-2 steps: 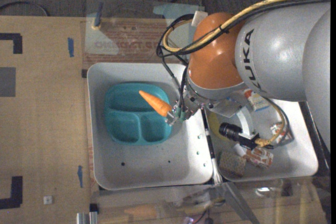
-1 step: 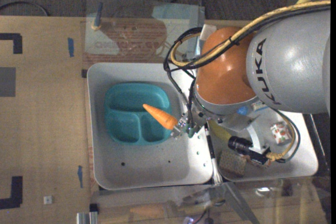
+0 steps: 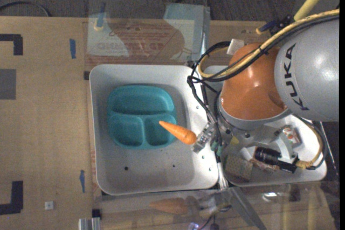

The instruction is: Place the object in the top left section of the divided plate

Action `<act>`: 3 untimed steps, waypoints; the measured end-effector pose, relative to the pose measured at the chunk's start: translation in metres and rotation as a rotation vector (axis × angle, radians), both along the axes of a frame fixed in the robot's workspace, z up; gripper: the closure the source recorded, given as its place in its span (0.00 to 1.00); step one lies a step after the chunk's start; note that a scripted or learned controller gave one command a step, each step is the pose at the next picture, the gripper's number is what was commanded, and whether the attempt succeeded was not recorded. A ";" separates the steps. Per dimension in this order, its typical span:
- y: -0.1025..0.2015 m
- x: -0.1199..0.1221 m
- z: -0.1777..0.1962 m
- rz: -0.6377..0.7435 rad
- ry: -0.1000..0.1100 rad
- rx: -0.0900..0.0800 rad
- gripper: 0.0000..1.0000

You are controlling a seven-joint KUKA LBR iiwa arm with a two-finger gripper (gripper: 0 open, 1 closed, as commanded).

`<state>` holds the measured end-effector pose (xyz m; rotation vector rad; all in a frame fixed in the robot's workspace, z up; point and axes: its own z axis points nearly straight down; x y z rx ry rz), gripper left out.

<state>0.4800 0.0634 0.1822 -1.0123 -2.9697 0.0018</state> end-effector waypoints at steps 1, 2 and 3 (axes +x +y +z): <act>0.019 0.001 0.016 0.187 -0.005 0.001 1.00; -0.013 0.050 0.142 0.106 -0.006 0.000 1.00; -0.011 0.053 0.151 0.109 -0.008 -0.001 1.00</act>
